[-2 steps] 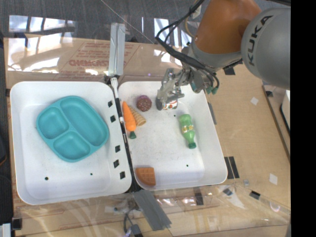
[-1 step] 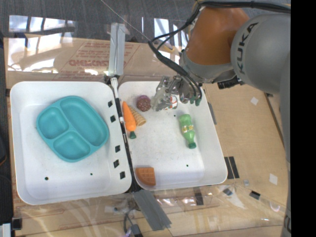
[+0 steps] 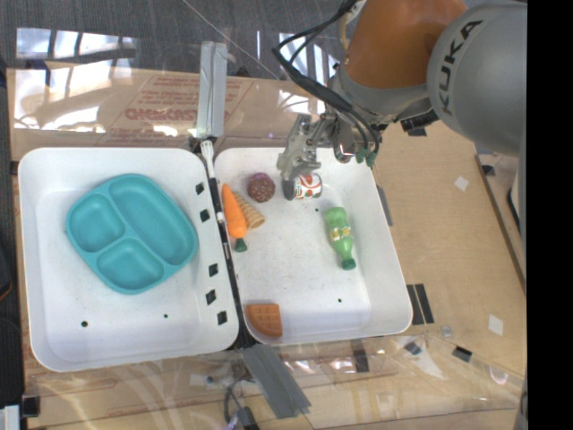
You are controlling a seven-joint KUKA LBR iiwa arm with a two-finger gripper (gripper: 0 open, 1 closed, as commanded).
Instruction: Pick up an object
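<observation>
Grey metal, the end effector [image 3: 293, 184] hangs low at about 12 o'clock in the right bin [image 3: 380, 280]. Its tips sit right beside a small red and white can [image 3: 309, 186], and I cannot tell if they grip it or not. A dark red ball [image 3: 260, 185] lies just to the can's 9 o'clock. An orange carrot [image 3: 235, 215] lies by the bin's 9 o'clock wall, touching a cone [image 3: 252, 213]. A green bottle [image 3: 338, 236] lies at 3 o'clock. A brown waffle [image 3: 264, 319] sits at 6 o'clock. The left bin [image 3: 54, 330] holds a teal tray [image 3: 131, 232] with three parts.
</observation>
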